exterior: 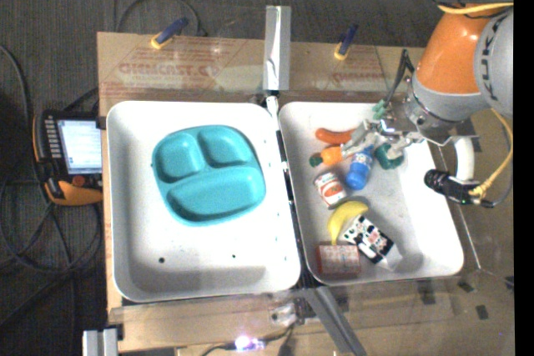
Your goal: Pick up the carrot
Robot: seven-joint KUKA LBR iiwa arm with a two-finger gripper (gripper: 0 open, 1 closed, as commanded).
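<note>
I am seeing the small orange carrot with a green top [330,155] lying just left of my end effector [380,137], whose grip I cannot tell, inside the right shallow white bin [434,258] on the desk.

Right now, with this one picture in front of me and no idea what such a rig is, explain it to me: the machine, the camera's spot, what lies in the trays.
The picture comes from one fixed camera above the bench, looking down at a slant. The grey and orange shape at the right is a robot arm; its gripper hangs over the right bin. That bin holds a carrot with an orange body and green end, a red-orange sausage-like piece, a blue bottle, a small jar, a banana, a black-and-white box and a brown packet. The left bin holds a turquoise divided plate. The gripper sits just right of the carrot; I see nothing held in it.
</note>
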